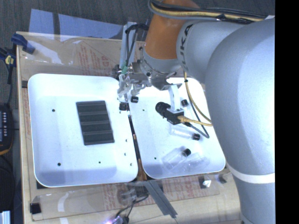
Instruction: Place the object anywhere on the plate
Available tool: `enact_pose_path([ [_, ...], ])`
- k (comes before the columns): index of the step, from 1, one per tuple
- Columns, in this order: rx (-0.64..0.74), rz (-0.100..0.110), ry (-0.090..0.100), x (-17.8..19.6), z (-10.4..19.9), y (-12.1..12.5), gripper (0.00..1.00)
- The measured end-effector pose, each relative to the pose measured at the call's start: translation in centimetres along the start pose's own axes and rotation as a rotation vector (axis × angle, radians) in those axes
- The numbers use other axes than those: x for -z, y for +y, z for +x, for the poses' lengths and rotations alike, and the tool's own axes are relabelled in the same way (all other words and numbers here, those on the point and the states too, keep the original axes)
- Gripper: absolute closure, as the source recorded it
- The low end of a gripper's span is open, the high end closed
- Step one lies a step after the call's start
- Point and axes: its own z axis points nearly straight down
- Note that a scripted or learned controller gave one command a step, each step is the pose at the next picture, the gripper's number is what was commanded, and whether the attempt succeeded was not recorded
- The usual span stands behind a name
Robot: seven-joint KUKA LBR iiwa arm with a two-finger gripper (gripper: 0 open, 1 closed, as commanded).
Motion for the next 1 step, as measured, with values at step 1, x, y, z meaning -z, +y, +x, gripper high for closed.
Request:
enact_pose_path([
  [1,-0.126,0.001,-0.001,2.20,12.68,-13.10,1.00],
])
